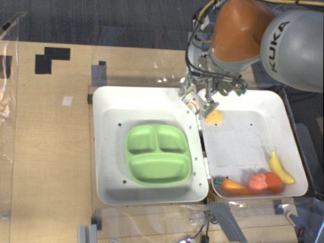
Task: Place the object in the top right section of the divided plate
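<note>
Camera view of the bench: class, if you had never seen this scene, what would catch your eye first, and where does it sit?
First, the big grey arm with its orange band, reaching in at the upper right above the right bin. Next, the bright green divided plate lying in the left bin. Then the toy foods: a small yellow-orange piece near the gripper, and a banana and carrot in the right bin's near corner.

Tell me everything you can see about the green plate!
The green plate is a smooth, plastic-looking tray with rounded corners. Raised ridges split it into three sections: two small ones along the far side and one wide one nearer the camera. It lies flat, facing up, in the middle of the left white bin, resting on the bin's floor. Nothing lies in any section, and nothing else touches it.
</note>
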You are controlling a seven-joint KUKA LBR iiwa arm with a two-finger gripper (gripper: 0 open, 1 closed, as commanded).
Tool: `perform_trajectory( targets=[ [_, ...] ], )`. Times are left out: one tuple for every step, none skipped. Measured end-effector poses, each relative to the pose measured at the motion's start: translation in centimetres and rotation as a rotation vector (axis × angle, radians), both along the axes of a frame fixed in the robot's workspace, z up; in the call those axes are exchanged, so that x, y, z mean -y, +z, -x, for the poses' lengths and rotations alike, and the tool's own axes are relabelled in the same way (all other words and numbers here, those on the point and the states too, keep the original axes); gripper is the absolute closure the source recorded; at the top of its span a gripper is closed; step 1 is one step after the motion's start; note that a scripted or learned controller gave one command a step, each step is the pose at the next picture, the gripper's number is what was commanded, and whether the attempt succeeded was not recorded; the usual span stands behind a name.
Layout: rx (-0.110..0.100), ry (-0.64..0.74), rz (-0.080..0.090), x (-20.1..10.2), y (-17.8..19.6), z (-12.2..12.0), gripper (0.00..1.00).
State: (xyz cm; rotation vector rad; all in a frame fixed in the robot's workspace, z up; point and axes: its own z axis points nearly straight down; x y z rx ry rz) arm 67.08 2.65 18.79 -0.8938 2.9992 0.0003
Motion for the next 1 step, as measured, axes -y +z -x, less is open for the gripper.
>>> perform_trajectory(
  targets=[
    [-0.003, -0.007, 0.0, -2.7, -0.17, 13.4, 1.0]
  ],
)
